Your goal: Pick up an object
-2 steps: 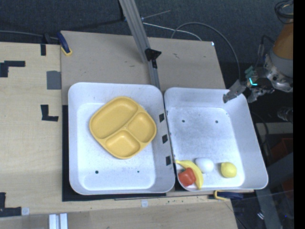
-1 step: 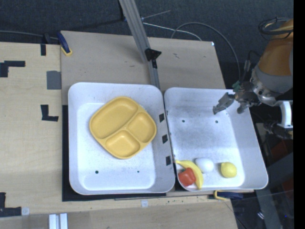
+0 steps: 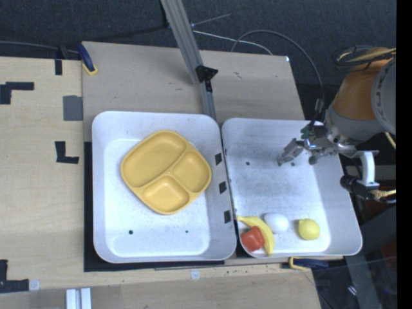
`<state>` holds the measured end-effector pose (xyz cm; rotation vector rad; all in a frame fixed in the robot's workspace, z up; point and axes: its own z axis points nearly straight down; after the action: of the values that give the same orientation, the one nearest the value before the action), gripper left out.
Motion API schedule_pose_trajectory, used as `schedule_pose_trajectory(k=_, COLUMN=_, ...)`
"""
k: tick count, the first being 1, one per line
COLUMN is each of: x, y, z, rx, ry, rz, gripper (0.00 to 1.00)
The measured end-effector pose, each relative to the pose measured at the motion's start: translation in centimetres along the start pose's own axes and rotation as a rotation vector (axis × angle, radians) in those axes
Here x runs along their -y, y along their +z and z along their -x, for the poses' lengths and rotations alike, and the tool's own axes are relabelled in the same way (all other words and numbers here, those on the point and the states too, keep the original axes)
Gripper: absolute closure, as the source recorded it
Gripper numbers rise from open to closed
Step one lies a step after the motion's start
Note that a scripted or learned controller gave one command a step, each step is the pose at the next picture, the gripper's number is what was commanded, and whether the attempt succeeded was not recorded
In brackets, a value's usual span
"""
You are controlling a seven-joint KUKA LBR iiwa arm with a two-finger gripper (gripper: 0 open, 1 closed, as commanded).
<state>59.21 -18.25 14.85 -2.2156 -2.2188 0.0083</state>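
Gripper (image 3: pixel 297 152) looks spread and empty, over the right white plastic bin (image 3: pixel 283 192). Best: descend on isolated round yellow lemon-like fruit (image 3: pixel 309 229), avoid clustered white egg-shaped ball (image 3: pixel 277 222).

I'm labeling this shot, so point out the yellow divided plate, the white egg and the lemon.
yellow divided plate (image 3: pixel 166 171), camera view, centre ridge.
white egg (image 3: pixel 277 222), camera view, top.
lemon (image 3: pixel 309 229), camera view, middle.

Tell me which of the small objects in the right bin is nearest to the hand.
The yellow ball, at the group's right end, lies closest below the hand.
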Motion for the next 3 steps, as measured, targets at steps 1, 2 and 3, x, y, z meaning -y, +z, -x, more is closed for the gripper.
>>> schedule_pose_trajectory(k=1, x=0.1, y=5.5, z=-0.1, rx=0.0, ry=-0.001, rz=0.001, gripper=0.0)
schedule_pose_trajectory(k=2, x=0.0, y=4.1, z=-0.2, rx=0.0, ry=-0.002, rz=0.005, gripper=1.0)
schedule_pose_trajectory(k=3, x=0.0, y=-1.7, z=-1.1, rx=0.001, ry=-0.001, rz=0.012, gripper=1.0)
